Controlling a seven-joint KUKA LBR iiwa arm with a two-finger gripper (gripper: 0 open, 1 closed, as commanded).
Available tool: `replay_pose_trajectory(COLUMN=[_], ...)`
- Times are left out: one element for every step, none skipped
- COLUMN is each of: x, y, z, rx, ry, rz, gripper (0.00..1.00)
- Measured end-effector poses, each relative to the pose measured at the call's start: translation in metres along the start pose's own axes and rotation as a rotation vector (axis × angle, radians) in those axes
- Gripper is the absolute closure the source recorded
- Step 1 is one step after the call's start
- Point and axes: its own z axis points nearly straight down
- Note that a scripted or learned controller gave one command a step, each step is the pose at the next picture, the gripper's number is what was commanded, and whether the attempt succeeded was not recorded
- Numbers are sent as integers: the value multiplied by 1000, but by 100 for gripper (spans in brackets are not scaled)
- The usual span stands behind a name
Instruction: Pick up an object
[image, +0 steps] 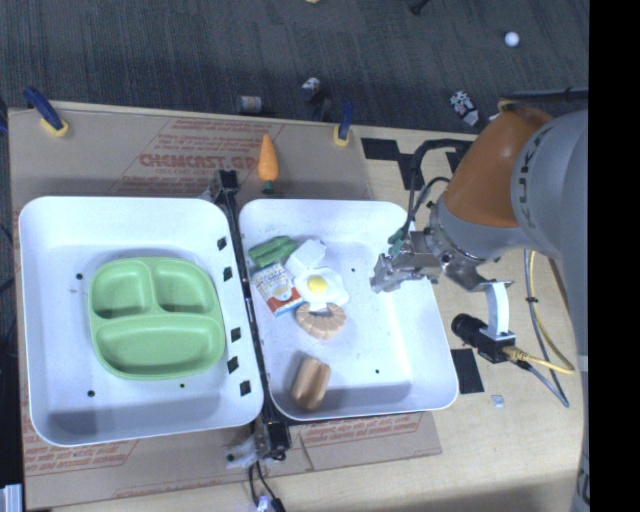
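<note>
Left bin holds a green divided tray, lying flat, well apart from the arm. A toy carrot sits on the cardboard just behind the bins, out of both.

Right bin has the candidates: a green pod-like piece near the back left, a small red-and-white packet just below it, a fried egg touching or overlapping a round tan cookie-like thing, and a brown bread roll alone near the front wall.

Gripper is over the right side of the right bin, beside the egg cluster but apart from it, nothing between its fingers. Can't tell whether the fingers are wide or narrow; too small and blurred.

Risks, as a guess: the middle items are bunched, so a descent there may pinch two things or nudge the egg off the cookie. Egg and packet look flat, so fingers may slide over them and close on nothing. The roll is rounded and could squirt out. Items near the divider wall may leave no room for a finger.
</note>
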Motion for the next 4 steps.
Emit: replay_pose_trajectory(x=[-19, 12, 41, 41], y=[-56, 16, -22, -22], z=[-19, -55, -27, -28], rx=[-3, -5, -1, -2], ry=[-1, 0, 0, -1], rz=[1, -1, -1, -1], gripper=[100, 100, 100, 0])
